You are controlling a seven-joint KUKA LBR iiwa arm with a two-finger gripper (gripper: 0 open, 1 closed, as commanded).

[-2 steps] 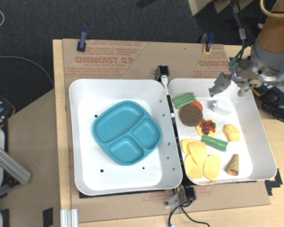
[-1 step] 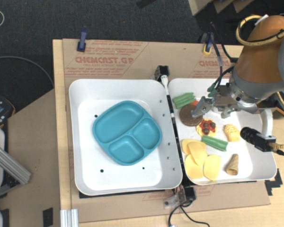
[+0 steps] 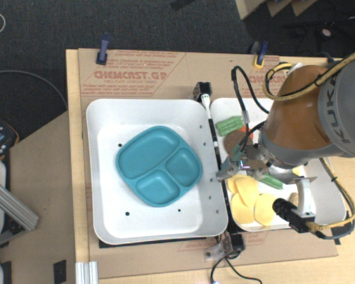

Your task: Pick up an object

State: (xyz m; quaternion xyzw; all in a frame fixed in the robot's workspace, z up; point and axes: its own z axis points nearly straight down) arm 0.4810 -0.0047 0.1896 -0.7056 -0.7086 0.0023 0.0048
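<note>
A blue divided plate lies alone near the middle of the left bin, its three compartments facing up, on a bench topped with printed brown cardboard. Two blue clamps pin the cardboard's far edge. A black strip with a clip at its far end runs along the seam between the two bins.

In the right bin, a green block sits near the far left corner, with a brown round object just beside it on the near side. Closer to the camera, pale yellow round pieces lie bunched together at the bin's near left, touching one another. A thin green piece shows just beyond them, partly under the arm.

The grey arm with its orange band reaches in from the right and hangs over the right bin, covering much of it. Its gripper points toward the seam between the bins, low over the bin's left side, between the brown object and the yellow pieces. Whether it is released or clenched cannot be told from this angle, and nothing can be seen grasped in it. Black and yellow cables loop around the wrist.
</note>
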